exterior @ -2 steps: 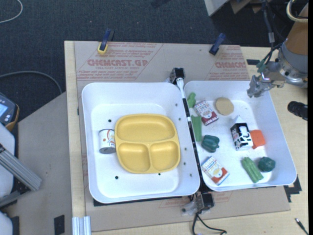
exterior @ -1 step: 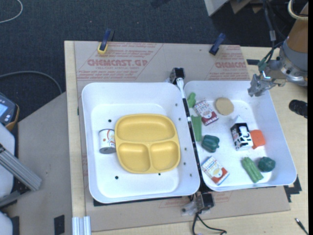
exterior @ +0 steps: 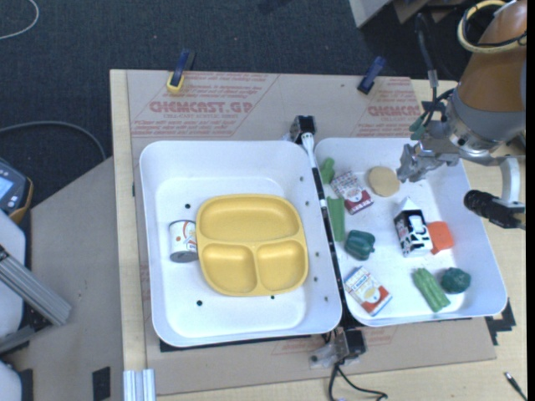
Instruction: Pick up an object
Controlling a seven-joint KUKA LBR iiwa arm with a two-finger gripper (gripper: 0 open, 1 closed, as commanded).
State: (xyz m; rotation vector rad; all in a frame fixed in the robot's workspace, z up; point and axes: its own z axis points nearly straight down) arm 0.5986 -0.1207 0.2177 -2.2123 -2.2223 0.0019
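My gripper point(exterior: 412, 164) hangs over the far part of the right bin point(exterior: 485, 224), on the grey arm with the orange band that comes in from the right. Just left of it lies a tan round piece point(exterior: 384, 180). Closer to the camera are a black-and-white carton point(exterior: 410, 231) with an orange block point(exterior: 440, 237) beside it. A red-and-white packet point(exterior: 355, 195), a green pepper point(exterior: 360, 242), a long green piece point(exterior: 336, 216) and a small green piece point(exterior: 327, 170) lie towards the bin's left side.
At the right bin's front lie a small orange-and-white box point(exterior: 368, 291), a green cucumber point(exterior: 429, 289) and a dark green lump point(exterior: 456, 280). The left bin point(exterior: 159, 174) holds a yellow divided plate point(exterior: 251, 245) and a small can point(exterior: 181, 241).
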